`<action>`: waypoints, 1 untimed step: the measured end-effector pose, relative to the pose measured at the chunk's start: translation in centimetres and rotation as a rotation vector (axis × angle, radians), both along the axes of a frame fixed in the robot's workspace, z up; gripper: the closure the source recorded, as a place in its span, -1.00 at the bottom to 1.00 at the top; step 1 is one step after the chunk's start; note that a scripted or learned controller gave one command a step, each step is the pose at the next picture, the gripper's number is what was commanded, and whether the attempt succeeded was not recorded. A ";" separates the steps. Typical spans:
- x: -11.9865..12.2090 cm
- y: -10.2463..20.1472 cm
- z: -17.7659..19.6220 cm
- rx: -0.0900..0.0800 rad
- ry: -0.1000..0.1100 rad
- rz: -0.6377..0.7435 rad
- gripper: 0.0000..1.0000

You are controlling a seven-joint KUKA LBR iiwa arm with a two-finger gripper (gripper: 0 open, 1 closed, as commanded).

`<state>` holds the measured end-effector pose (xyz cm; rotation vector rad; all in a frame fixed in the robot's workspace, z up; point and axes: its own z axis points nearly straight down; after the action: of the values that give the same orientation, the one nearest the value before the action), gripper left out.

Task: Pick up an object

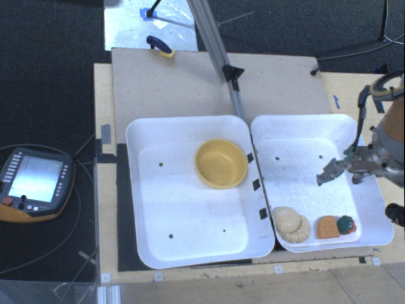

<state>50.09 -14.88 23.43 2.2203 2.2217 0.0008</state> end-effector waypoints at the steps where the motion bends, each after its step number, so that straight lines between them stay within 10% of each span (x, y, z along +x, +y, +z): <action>1: 0.9 0.2 -4.9 0.001 0.004 0.000 -1.00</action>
<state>51.01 -14.70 18.53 2.2224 2.2237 -0.0025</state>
